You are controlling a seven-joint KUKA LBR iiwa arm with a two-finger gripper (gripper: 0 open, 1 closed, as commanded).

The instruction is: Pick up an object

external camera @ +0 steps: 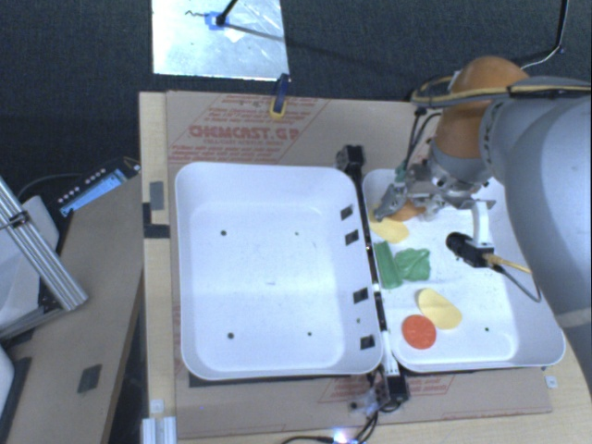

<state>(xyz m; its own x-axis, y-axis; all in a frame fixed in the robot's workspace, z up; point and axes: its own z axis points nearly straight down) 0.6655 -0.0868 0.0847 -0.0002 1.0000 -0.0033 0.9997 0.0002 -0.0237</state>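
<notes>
Gripper (396, 202) of mine low in right bin (532, 340), orange thing (403, 213) just under it, grip state I cannot tell.

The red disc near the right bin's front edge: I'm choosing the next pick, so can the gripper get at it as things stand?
Probably yes. The red disc lies flat and uncovered, just touching the yellow piece beside it. The gripper is at the same bin's far end.
</notes>
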